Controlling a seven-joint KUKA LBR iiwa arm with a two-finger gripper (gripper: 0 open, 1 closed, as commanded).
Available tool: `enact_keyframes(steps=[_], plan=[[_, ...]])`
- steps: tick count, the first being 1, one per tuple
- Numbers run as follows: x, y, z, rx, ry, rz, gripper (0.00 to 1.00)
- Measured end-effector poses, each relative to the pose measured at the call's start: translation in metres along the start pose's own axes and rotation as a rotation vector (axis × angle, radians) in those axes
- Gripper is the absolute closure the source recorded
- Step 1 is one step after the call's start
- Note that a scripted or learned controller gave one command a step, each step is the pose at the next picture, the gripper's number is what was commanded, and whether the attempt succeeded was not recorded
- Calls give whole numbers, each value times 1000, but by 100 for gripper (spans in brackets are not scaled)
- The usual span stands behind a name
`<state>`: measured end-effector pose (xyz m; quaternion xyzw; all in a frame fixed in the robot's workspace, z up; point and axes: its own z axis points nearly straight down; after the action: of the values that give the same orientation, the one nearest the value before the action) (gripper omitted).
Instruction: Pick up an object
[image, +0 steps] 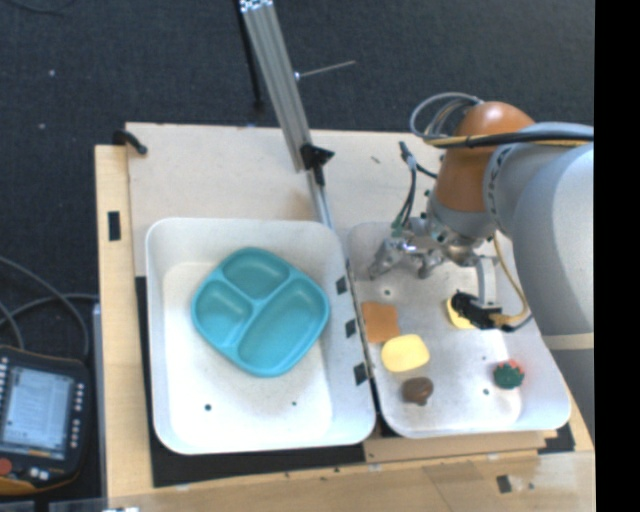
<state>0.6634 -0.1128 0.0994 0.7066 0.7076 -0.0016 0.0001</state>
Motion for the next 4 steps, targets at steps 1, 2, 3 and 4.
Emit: enact_keyframes(steps=[1,2,3,4], plan=[[-1,1,-14,-6,-1,0,100],[-8,4,-78,-10,1,1,100],[-9,5,-128,-10,1,-1,100],[32,-4,-135,-3,3,-4,100]])
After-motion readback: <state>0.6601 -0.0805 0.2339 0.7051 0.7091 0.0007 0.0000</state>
